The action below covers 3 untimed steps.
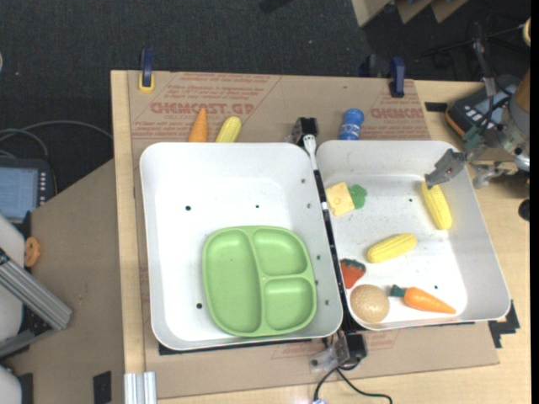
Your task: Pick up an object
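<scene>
We log the bench (126, 225) first, brown board under everything, with two white bins side by side. The left bin (168, 192) sits well away from the pincer (441, 175), across the shared rim; in it lies a green divided plate (259, 279), far from the pincer and toward the near edge. The right bin (480, 259) is the one the pincer hangs over, at its far right corner.

The pincer is small and grey in this view; we cannot tell whether its fingers are spread or pressed together, and we see nothing between them.

Just beside the pincer, slightly nearer us, lies a yellow corn cob (436, 206); whether they touch we cannot tell. A second corn cob (392, 247) lies farther off, toward the bin's middle. The carrot (426, 300) lies near the front rim, with a tan round thing (370, 303) next to it and a red piece (352, 271) just beyond. A yellow block with a green bit (340, 199) sits across the bin from the pincer, by the shared rim.
</scene>
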Motion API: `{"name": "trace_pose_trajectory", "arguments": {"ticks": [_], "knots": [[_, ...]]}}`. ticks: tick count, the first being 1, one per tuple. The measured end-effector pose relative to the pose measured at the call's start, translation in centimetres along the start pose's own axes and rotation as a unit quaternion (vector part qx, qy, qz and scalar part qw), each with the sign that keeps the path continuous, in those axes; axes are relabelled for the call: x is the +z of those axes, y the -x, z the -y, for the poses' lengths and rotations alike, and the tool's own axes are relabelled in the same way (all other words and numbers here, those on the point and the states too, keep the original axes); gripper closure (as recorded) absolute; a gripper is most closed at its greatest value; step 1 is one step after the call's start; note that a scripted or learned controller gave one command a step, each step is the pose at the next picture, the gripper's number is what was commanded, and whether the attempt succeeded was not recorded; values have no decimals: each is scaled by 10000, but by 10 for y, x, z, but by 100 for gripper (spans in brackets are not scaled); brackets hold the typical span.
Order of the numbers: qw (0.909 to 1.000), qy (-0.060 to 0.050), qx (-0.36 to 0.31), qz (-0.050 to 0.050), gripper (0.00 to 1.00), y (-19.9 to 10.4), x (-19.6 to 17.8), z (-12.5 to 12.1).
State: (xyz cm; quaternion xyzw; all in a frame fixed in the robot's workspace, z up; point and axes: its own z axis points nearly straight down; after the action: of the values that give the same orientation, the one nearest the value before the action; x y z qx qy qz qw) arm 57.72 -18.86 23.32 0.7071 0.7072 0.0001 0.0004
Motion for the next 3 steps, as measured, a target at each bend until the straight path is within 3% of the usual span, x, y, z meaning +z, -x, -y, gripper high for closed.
{"name": "trace_pose_trajectory", "arguments": {"ticks": [1,2,3], "knots": [[10000,8,7,15,0,37,41,-38],[10000,-24,-30,-71,0,28,153,-57],[10000,0,-25,-9,100,33,137,-57]]}}
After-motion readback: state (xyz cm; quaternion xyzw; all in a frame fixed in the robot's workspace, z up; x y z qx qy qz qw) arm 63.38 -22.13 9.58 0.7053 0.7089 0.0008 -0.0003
